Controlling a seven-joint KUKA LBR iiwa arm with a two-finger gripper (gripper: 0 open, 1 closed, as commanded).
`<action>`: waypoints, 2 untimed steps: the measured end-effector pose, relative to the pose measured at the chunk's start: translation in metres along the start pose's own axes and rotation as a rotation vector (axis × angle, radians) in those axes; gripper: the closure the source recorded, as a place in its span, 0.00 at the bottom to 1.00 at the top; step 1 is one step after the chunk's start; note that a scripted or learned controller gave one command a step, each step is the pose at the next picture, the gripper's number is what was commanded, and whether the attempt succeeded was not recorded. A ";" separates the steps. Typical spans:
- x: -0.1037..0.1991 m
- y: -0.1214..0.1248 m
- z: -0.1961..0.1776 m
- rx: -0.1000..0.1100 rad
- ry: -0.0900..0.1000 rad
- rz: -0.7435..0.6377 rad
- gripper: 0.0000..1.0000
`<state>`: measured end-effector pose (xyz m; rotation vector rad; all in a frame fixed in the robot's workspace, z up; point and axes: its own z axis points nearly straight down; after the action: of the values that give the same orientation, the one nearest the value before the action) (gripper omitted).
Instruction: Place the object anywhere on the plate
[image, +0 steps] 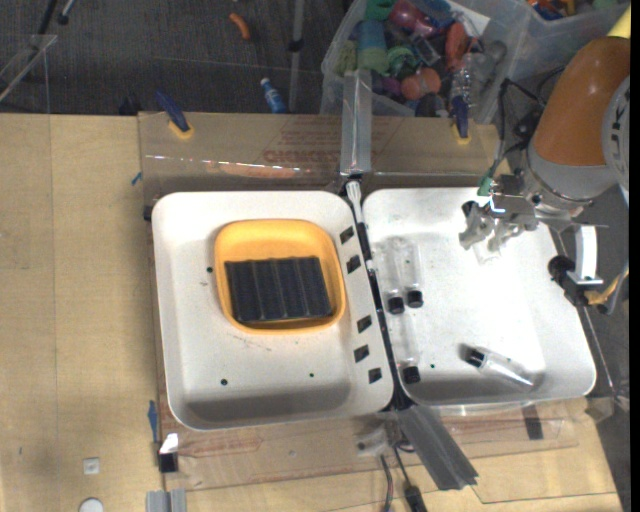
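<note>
In the left half of the frame sits the left bin (190, 380), and in it the yellow plate (228, 243), squarish with rounded corners. A dark ribbed block (277, 289) already lies flat across the plate's middle, leaving bare yellow rim mostly along the top and left.

Right of the centre divider, in the right bin (560, 345), clear syringes with black ends (402, 283) lie close to the divider. Toward the lower right of that bin lies another syringe (495, 364), clear-bodied with a dark tip, resting on its side at a slight slant, apart from everything else. This looks like the thing to move. It is probably light, stiff and smooth plastic, apt to roll or slip; the best hold is likely across the middle of the barrel, fingers square to its length.

At the upper right of the frame, the gripper (487, 226) hangs over the far part of the right bin, well apart from that syringe. Whether the jaws are open or closed cannot be told; nothing is visibly held.
</note>
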<state>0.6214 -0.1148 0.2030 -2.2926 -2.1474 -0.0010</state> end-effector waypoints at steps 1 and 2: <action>0.012 0.033 -0.004 -0.002 -0.001 -0.132 1.00; 0.022 0.044 -0.027 -0.003 -0.002 -0.268 1.00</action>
<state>0.6672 -0.0956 0.2302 -1.9880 -2.4368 -0.0020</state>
